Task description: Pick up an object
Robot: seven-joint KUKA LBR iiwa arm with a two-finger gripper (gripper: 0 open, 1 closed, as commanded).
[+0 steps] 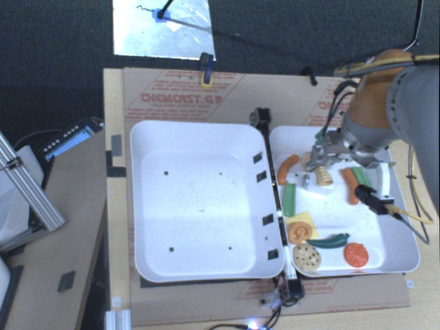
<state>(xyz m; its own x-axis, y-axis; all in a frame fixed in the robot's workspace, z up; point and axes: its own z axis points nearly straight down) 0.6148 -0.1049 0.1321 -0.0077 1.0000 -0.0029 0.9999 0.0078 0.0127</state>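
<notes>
Cookie [306, 256] at near rim, corn piece [324, 178] just beside claw [315, 161], grip state unclear.

Two shallow white bins stand side by side on the bench; take the left bin [199, 198] as the landmark, with the right bin [402, 253] touching its right wall.

All the toy food lies to the right of the left bin, nine pieces in all:
- two orange carrot-like sticks [287, 168] [351, 184]
- two green pieces, a straight stick [290, 199] and a curved chili pepper [330, 240]
- one pale corn-like piece [323, 177]
- one yellow slice [302, 220]
- one orange swirl [299, 233]
- one speckled cookie [306, 256]
- one red tomato [356, 254]
</notes>
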